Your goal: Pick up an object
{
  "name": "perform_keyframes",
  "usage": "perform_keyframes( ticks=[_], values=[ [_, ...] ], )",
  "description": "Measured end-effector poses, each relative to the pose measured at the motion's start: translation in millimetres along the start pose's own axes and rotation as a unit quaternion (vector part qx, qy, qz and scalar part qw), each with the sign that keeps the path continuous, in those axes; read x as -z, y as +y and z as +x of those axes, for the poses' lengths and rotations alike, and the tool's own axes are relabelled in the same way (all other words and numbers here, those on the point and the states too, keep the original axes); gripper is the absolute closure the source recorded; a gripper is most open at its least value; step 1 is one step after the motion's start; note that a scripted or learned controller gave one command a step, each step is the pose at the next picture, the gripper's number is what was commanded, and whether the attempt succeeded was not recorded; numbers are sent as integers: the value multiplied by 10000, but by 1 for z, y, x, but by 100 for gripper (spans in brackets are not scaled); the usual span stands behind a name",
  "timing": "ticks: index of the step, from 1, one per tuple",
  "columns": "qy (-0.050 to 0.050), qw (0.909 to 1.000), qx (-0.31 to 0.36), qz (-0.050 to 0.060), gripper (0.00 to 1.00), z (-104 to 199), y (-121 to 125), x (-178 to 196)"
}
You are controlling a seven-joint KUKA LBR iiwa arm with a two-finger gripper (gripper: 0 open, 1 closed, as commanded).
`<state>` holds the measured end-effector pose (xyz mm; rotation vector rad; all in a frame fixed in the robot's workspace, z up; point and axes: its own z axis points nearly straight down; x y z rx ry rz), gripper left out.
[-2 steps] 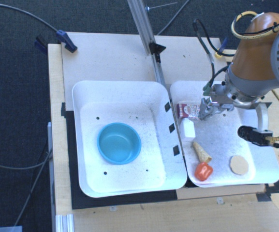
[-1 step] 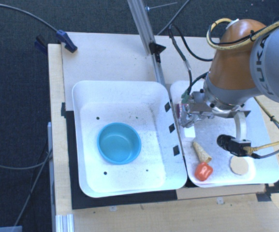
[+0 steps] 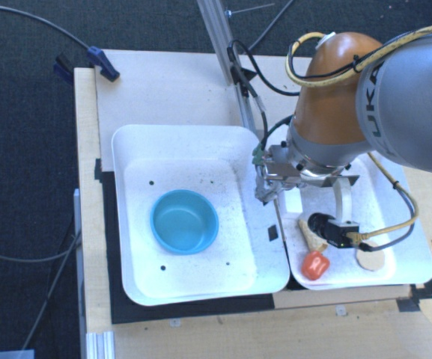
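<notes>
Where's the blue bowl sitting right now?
The blue bowl sits in the left bin, toward its near-left part, well left of the gripper and of the small red object in the right bin.

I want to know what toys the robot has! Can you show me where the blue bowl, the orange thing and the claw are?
blue bowl (image 3: 185, 221): camera view, on the bowl's inside bottom.
orange thing (image 3: 316, 265): camera view, on its middle.
claw (image 3: 267, 193): camera view, at its lower tip.
</notes>
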<state>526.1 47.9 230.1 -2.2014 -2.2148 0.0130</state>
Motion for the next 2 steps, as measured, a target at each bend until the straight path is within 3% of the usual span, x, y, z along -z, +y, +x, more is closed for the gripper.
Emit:
perform_keyframes(
  ticks=[1,2],
  values=[
    [-8,10000,-2,5,100,42,-17,6],
    [-17,10000,-31,1,0,39,-16,5]
  ],
)
